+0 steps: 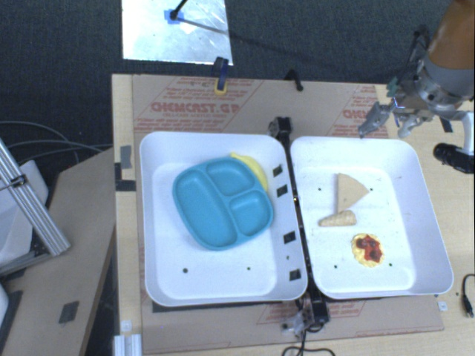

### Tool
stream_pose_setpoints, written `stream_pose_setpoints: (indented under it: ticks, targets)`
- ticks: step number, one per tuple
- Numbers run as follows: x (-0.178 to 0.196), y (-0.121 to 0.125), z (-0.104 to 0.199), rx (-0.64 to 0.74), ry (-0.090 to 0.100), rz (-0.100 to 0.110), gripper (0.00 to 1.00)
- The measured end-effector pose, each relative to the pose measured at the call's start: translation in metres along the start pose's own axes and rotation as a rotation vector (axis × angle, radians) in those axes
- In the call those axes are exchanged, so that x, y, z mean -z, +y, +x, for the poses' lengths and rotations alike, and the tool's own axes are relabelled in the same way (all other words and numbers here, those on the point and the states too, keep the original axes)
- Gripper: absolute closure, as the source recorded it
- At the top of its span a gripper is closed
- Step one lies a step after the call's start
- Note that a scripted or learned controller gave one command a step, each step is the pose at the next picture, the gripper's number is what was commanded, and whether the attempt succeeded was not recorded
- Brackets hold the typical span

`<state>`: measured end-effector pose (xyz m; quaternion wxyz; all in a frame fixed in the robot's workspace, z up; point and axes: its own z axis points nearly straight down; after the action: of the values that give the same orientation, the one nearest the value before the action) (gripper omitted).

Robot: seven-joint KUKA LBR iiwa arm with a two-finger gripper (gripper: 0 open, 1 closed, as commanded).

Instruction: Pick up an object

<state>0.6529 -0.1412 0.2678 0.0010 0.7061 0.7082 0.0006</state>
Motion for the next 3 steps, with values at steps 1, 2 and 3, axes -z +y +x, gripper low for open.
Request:
stream_pose_setpoints:
  ticks: [1, 2, 3]
  targets:
    - [-0.168, -0.012, -0.014, -0.002, 0.001, 0.004, 0.0]
    - [-0.152, -0.01, -0.014, -0.001, -0.001, -0.003, 1.0]
    - [-0.172, -0.059, -0.019, -0.002, 0.0, -0.001, 1.0]
